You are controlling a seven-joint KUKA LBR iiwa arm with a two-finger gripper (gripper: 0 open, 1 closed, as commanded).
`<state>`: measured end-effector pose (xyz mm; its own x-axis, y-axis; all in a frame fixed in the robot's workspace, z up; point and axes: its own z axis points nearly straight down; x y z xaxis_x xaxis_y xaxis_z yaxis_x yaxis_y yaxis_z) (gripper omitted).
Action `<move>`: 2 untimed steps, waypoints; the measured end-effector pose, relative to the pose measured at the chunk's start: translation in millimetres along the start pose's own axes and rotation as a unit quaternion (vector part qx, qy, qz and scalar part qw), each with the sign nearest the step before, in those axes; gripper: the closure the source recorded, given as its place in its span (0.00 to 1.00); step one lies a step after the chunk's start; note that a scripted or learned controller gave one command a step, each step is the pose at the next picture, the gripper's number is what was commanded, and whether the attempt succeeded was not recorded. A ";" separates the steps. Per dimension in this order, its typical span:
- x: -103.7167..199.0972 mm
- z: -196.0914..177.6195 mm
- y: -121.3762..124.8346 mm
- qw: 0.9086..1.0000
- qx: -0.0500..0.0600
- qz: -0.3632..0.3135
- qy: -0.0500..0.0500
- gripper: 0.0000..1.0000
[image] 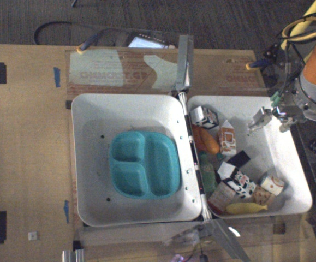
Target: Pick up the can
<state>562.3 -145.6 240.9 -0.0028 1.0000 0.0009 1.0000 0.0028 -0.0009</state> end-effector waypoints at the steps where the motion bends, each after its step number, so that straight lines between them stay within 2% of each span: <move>1: -4.6 83.5 -67.9 1.000 0.000 0.021 0.000 0.00; 2: -44.7 154.4 -81.2 0.996 -0.002 0.094 0.001 0.00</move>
<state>481.0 -190.4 86.5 0.1852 0.9827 0.0034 0.9827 -0.1852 0.0027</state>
